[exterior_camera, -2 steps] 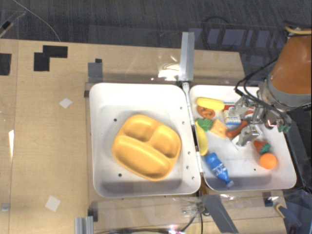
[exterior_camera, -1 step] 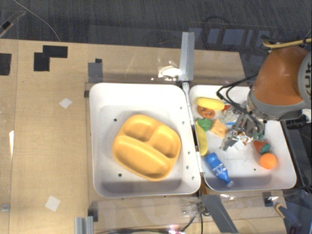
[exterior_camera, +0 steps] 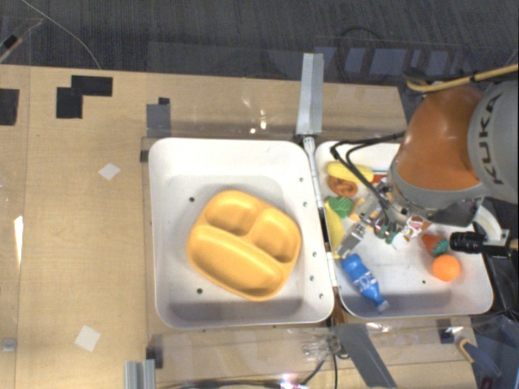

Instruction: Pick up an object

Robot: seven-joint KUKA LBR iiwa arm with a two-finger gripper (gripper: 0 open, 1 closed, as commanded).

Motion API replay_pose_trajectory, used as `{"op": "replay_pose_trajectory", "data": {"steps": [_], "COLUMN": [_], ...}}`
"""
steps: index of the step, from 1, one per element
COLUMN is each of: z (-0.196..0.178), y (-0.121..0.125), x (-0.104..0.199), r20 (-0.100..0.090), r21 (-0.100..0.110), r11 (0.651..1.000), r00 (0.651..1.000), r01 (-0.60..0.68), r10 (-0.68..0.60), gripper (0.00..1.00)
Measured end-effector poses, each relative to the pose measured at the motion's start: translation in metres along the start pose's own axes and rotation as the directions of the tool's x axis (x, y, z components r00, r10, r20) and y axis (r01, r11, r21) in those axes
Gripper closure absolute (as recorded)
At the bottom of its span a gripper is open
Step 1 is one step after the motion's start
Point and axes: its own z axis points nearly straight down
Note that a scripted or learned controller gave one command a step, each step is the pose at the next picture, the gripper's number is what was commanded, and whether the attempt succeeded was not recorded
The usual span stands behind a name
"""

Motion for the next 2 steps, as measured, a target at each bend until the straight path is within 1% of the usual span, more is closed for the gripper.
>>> {"op": "replay_pose_trajectory", "data": {"steps": [2], "z": [0.0001], "y": [-0.0006], "x": [-0.0003], "r20": [0.000], "r21": [0.001], "r11": [1.000], "r00": [1.000], "r01": [-0.001], "r10": [0.001], "gripper": [0.00]}}
